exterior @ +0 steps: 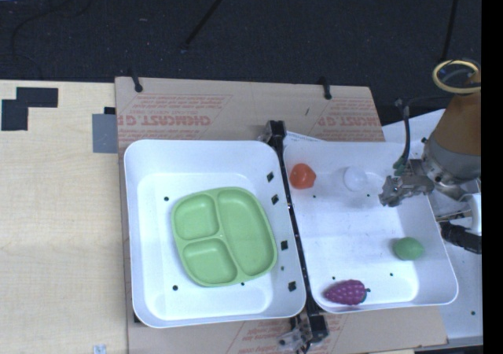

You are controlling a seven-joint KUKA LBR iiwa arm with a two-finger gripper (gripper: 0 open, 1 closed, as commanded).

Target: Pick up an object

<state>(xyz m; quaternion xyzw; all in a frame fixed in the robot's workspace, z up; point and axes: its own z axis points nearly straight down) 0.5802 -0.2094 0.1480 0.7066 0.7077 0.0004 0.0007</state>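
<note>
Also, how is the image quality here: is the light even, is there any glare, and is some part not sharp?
Camera view: light is soft and fairly even; the white right bin looks bright and washed, so the pale clear object nearly vanishes into it; the gripper is slightly blurred; the green tray casts only a faint shadow; the background above the bench is dark.
</note>
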